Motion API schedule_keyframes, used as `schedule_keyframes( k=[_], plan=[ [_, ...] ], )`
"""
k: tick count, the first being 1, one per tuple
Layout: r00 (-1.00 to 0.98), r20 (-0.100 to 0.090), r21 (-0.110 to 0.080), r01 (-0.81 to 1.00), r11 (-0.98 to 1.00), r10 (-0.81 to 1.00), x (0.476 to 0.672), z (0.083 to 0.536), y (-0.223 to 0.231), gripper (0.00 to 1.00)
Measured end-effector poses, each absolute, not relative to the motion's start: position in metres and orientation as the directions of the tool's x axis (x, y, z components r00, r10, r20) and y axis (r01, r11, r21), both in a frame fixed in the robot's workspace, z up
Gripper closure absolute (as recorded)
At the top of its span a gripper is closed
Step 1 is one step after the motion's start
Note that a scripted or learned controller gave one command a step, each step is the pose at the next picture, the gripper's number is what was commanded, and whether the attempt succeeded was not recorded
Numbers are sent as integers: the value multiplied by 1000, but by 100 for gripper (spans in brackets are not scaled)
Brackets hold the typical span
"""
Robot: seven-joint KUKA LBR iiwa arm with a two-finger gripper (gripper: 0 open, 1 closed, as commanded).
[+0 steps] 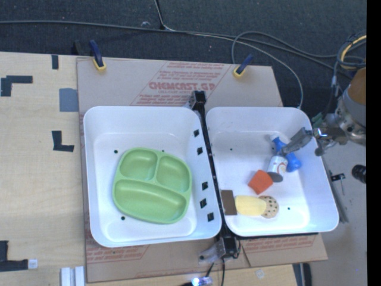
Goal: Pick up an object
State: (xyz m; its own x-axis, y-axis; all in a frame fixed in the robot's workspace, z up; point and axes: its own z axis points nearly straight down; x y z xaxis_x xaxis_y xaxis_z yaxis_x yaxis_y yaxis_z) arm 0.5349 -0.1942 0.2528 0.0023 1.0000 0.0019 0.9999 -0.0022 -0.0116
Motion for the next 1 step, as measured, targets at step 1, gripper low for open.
schedule_keyframes(
  k=[1],
  plan=[
    [-1, -1, -1, 1000, 1, 1000, 537, 258, -194, 0]
  ],
)
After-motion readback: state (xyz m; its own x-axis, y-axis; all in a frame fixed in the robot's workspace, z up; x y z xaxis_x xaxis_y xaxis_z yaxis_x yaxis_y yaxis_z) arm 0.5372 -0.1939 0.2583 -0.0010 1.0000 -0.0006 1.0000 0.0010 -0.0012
